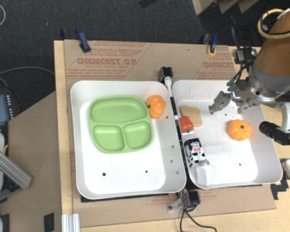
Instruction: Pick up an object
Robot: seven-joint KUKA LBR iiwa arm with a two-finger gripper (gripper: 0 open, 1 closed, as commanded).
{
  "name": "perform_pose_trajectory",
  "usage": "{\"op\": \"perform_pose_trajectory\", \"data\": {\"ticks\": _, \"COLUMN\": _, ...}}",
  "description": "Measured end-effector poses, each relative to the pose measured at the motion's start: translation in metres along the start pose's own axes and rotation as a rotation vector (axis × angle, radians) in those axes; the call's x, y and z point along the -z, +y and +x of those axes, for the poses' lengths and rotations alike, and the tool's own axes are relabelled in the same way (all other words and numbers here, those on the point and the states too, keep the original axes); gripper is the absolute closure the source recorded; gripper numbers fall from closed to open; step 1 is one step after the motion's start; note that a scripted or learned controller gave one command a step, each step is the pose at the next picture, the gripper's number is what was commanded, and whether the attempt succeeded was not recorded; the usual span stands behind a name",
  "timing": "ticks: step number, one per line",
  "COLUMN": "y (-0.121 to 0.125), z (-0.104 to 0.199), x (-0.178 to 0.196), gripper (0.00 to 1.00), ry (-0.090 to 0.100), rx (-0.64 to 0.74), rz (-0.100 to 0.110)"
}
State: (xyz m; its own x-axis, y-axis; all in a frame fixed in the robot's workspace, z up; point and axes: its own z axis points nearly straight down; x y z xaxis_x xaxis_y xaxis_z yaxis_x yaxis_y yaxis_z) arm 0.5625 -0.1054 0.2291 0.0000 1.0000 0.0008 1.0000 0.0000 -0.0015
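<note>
Hovering over the right bin (261,175), the pincer (230,102) is spread and bare; approach in hand, next move needs descent onto the orange pumpkin (239,130) just beside it.

Green tray (120,123); white bins (87,175); orange pumpkins (239,130); black-and-white cow-patterned toy (195,151).

I see a tray (120,123) and pumpkin (155,106) in the left bin (121,178); right bin (246,170) holds another pumpkin (239,130), bread (191,115) and carton (195,152)
</note>
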Motion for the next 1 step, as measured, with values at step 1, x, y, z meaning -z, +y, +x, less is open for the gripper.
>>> {"op": "perform_pose_trajectory", "data": {"ticks": 1, "y": -0.0318, "z": 0.0799, "x": -0.0311, "gripper": 0.0, "ry": 0.003, "rx": 0.006, "rz": 0.006}}
